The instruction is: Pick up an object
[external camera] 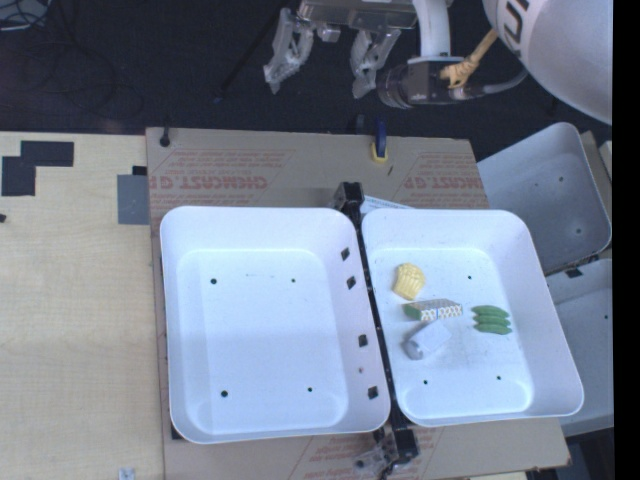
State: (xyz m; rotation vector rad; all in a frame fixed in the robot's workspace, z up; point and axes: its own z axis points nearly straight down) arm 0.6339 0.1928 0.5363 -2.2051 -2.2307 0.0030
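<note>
The end effector (pixel 326 56) is hanging high beyond the far edge of the tabletop (pixel 70 308), fingers spread and gripping nothing — likely poised before descending. The candidates — a yellow piece (pixel 407 280), green pods (pixel 491 319) and a grey block (pixel 427 341) — are lying clustered in the right bin (pixel 545 368).

Bright even overhead light; white bins (pixel 262 230) near overexposed; background dark; slight softness overall.

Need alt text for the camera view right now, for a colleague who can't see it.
The gripper hangs open above the bench's far edge, holding nothing. The right bin holds a yellow piece, a green pod, a comb-like piece and a grey block; beside it sits the left bin.
</note>
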